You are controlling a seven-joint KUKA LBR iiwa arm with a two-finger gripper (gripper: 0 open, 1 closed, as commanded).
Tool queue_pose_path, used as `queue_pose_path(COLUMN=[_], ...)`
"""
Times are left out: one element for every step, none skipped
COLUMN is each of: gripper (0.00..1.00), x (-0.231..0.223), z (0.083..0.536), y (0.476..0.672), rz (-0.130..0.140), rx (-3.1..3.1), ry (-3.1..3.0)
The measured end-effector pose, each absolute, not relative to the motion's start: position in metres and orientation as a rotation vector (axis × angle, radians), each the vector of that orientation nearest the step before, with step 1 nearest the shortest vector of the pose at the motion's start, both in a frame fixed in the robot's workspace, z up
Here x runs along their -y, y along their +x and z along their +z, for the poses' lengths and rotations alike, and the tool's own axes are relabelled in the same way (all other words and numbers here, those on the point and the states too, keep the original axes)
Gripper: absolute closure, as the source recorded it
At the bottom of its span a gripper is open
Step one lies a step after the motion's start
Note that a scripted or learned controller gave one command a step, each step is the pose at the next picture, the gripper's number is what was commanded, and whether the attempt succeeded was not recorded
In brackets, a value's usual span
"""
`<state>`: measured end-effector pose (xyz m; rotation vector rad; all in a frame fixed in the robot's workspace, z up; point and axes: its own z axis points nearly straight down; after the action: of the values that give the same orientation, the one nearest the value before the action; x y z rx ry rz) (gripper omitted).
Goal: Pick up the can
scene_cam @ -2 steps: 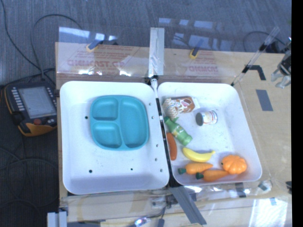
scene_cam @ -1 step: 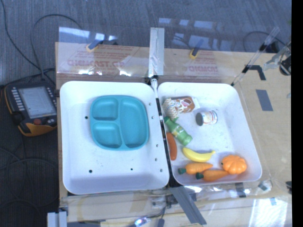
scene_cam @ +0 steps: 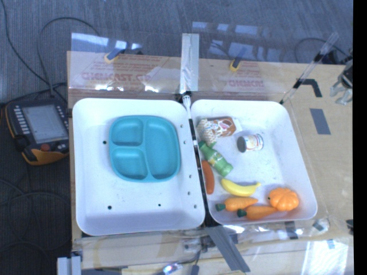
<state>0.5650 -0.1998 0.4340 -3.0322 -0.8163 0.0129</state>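
Note:
The can (scene_cam: 250, 142) is small and silver with a dark end. It lies on its side in the upper middle of the right bin (scene_cam: 289, 130), just right of a brown snack bag (scene_cam: 217, 129). Nothing touches the can. Part of my gripper (scene_cam: 344, 88) shows at the far right edge of the view, outside the bins and well up and to the right of the can.
The right bin also holds a green bottle (scene_cam: 215, 159), a red pepper (scene_cam: 209, 176), a banana (scene_cam: 239, 187), two carrots (scene_cam: 241, 203) and an orange pumpkin (scene_cam: 283, 199). A blue divided plate (scene_cam: 143, 148) lies in the left bin (scene_cam: 92, 199). A teach pendant (scene_cam: 37, 128) sits on the floor at left.

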Motion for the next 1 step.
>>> queue_pose_path(gripper=[0.00], x=[0.1997], z=[0.4340], y=[0.5650], rz=[0.013], rx=[0.816], ry=[-3.032])
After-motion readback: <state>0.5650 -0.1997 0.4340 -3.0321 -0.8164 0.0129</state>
